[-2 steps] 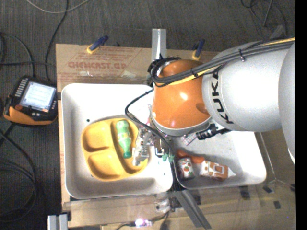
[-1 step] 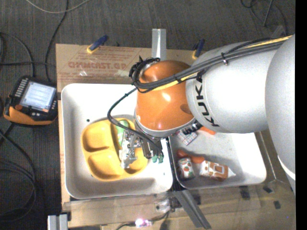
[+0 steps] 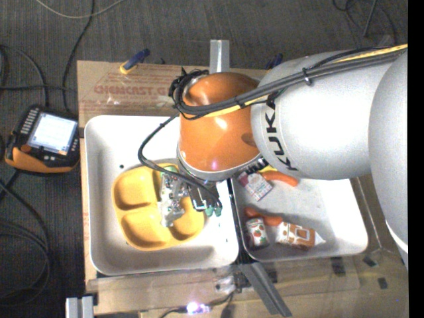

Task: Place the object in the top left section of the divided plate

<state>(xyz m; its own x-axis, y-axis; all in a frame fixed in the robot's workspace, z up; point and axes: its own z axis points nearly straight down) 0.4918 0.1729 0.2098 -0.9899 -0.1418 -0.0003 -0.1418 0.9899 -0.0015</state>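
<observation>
Reaching in from the right, the grey arm (image 3: pixel 331 105) with its orange band hangs over the left bin (image 3: pixel 99 177); the fingers (image 3: pixel 175 201) sit low above the yellow divided plate (image 3: pixel 136 207), near the plate's right side. Whether those fingers are wide, narrow or holding anything, I cannot tell. In the right bin (image 3: pixel 344 230) lie 2 small cartons (image 3: pixel 295 234), a wrapped packet (image 3: pixel 260 186) and an orange carrot (image 3: pixel 281 177).
</observation>
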